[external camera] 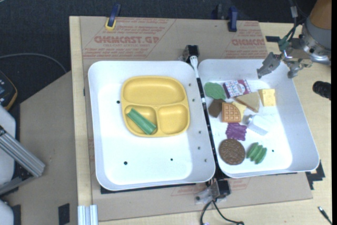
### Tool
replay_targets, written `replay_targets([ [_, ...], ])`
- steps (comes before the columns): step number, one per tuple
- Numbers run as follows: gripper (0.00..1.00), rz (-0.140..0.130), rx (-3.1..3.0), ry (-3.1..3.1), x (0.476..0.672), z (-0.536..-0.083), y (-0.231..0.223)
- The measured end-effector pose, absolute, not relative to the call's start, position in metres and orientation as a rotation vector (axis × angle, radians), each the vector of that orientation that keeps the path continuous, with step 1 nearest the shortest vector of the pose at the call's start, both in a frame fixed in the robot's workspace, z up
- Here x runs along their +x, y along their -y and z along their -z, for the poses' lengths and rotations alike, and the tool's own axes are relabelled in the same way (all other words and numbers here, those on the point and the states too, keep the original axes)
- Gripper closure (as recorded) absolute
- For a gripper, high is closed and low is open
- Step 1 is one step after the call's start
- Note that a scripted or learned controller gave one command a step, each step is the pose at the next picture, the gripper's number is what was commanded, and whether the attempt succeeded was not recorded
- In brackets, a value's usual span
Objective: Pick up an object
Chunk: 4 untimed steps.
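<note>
The right bin (300, 129) holds several toy foods: a green leaf (214, 90), a purple-and-white packet (236, 87), a tan wedge (249, 100), a yellow cube (267, 97), a waffle (230, 112), a small brown piece (215, 108), a purple piece (235, 130), a white piece (257, 126), a round brown cookie (231, 150) and a green pod (257, 153). My gripper (280, 66) hangs open over the bin's far right corner, above and to the right of the yellow cube, with nothing between its fingers.
The left bin (105, 129) carries a yellow divided plate (155, 91) with a green pickle (141, 120) in its near-left compartment. Clamps (111, 19) (232, 19) sit at the board's far edge. The arm comes in from the upper right.
</note>
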<state>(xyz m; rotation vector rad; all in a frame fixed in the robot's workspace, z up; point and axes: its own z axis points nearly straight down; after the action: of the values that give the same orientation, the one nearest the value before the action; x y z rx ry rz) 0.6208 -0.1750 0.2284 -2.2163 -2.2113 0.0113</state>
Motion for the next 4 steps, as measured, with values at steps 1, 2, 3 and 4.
replay_targets([
  [1,0.0,0.001,-2.222,2.223,0.624,-0.236,0.175],
  [2,0.0,-0.006,-2.217,2.217,0.621,-0.172,0.174],
  [3,0.0,-0.006,-2.215,2.218,0.627,-0.111,0.172],
  [4,0.0,0.004,-2.221,2.224,0.63,-0.09,0.172],
])
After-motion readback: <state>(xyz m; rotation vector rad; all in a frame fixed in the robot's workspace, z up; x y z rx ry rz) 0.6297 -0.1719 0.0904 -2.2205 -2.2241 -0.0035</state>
